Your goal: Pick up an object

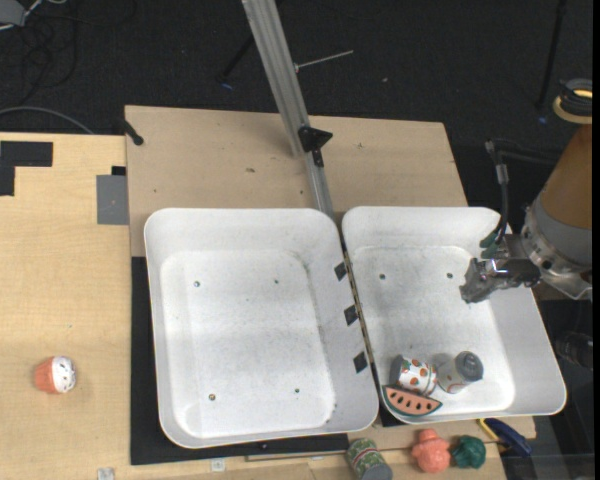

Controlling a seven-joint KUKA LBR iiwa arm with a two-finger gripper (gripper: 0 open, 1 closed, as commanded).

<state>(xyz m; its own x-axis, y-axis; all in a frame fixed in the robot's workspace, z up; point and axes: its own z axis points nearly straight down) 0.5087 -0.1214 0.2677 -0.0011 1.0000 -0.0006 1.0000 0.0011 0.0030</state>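
Hand (477, 286) sits over the right bin (420, 223), close to that bin's right wall and about midway along it. It is dark, small and seen from a slant; cannot tell whether it is spread or pressed together, and nothing shows pinched in it.

Candidate things cluster in the right bin's near edge, toward its near-left corner: a small white cup with red spots (414, 374), a grey round piece (466, 367) just beside it on the right, and a watermelon slice (412, 403) lying against the near rim, its long axis running along that rim. From the hand, the cluster lies toward the near edge and slightly left; the grey piece is nearest. My reading: the coming move is a short travel toward the near rim, then down.

Left bin (240, 230) lies beside. On the worktop (40, 268), well apart at the left, an orange-and-white ball (54, 375).

Beyond the near rim, three small things are partly cut off at the bottom edge; hard to name.
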